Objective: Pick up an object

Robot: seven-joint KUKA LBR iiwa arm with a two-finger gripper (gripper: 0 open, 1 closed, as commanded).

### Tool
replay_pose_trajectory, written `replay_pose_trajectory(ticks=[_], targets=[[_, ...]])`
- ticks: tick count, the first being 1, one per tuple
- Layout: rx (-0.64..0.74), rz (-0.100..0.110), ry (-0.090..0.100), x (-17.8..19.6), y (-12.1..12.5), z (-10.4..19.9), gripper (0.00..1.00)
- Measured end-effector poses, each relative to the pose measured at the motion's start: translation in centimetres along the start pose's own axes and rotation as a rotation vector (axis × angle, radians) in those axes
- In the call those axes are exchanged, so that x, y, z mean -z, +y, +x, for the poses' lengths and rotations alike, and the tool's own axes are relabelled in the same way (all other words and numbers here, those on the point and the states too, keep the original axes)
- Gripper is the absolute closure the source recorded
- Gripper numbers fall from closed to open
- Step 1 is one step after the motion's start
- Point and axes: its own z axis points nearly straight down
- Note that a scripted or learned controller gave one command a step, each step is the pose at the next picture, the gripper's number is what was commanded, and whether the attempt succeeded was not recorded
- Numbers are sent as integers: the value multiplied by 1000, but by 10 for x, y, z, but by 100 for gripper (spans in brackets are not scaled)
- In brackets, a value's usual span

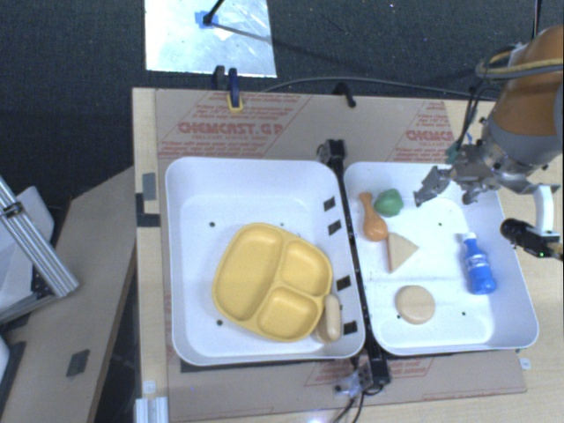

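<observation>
Nearest, in the left bin, lay a yellow divided plate with a pale bread roll touching its right edge. Right bin — tan round disc, blue bottle, tan wedge, orange drumstick, green ball farthest. The gripper hovered over the bin's far edge — jaws spread wide, nothing between them.

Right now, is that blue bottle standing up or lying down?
Lying down: the blue bottle rests lengthwise on the right bin's floor, white cap pointing away.
</observation>
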Motion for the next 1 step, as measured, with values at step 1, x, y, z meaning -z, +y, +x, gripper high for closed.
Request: replay_pose_trajectory(ticks=[1], targets=[[2,-11,-2,7,2,0,0]])
